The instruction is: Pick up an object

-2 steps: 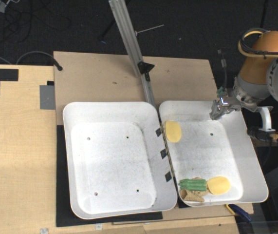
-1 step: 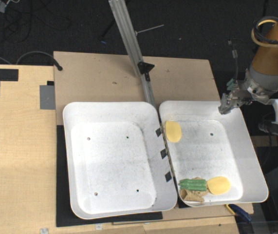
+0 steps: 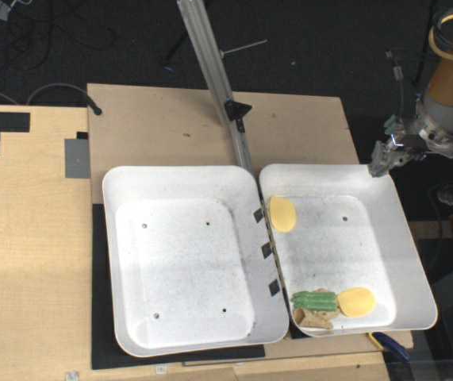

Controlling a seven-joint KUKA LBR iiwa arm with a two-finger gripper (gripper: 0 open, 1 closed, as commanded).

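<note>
Yellow rounded object [image 3: 282,213] lies in speckled white bin [image 3: 385,213].

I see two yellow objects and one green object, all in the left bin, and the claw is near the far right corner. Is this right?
Not quite: they lie in the right bin, not the left one. The camera view shows one yellow object by its left wall, the other yellow object and the green object at its near edge. The claw is near the far right corner.

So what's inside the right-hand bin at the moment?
The right bin holds a yellow piece by the divider, plus a green item, a tan item partly under it, and another yellow piece.
</note>
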